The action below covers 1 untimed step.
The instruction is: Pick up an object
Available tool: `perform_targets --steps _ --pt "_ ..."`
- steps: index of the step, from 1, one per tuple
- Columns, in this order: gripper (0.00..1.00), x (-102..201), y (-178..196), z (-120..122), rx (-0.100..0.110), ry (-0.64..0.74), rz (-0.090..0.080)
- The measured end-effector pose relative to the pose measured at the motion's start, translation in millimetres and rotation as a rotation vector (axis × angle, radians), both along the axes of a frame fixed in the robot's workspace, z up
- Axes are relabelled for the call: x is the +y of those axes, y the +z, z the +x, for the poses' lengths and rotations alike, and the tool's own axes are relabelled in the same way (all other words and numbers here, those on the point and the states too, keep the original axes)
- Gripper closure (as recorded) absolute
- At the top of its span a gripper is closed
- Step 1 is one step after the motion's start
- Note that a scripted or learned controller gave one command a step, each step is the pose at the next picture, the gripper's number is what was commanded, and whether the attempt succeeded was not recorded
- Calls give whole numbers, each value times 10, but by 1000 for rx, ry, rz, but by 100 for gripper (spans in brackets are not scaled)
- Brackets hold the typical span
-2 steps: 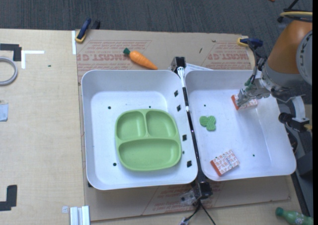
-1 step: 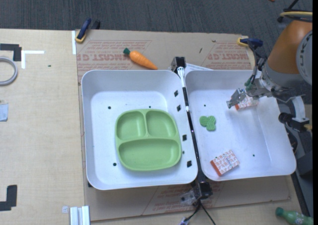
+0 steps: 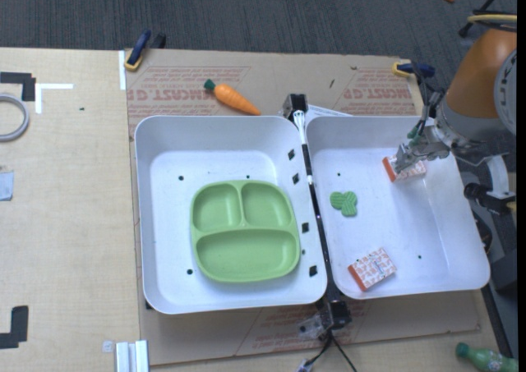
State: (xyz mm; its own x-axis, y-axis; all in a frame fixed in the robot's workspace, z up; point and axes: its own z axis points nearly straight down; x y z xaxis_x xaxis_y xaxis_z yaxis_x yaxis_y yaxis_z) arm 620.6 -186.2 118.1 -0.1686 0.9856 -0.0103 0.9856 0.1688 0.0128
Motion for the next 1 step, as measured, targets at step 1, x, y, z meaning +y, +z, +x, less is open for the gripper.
perform_targets --steps 1 --pt "100 1019 744 159 13 163 6"
